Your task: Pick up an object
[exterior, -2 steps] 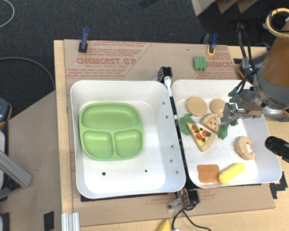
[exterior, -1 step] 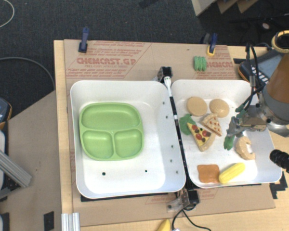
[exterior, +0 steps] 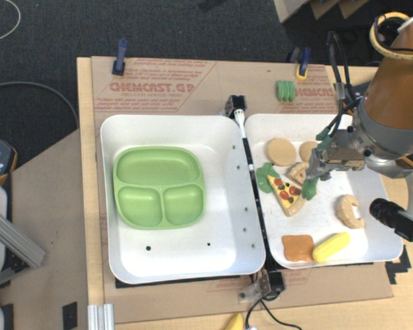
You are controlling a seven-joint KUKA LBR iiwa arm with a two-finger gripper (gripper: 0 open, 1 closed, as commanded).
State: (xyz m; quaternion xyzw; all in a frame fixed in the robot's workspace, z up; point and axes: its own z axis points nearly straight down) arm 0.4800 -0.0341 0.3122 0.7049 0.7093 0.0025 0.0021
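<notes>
Two bins on the bench, and the gripper is down in the right-hand one, right in the middle of the toy food pile. Honestly can't tell what the gripper is doing at the tip, it's all dark metal against clutter from this angle.

Directly under and just left of the gripper there's a pizza slice and a green leafy piece, both close enough to be the target. Up and left of it sits a round tan cookie. Below it, well apart, lie an orange square and a yellow corn-looking thing, with a beige lump off to its right.

My take: the stuff under the tip is crowded, so I'd want the descent centred on one piece, probably the pizza slice, not straddling two. Go straight down, close slow, lift vertical.

The green divided plate is far left in the other bin.

Readable text: the cardboard behind says "CHEMCAST GP" in red, repeated. Smaller print is too blurry.
</notes>
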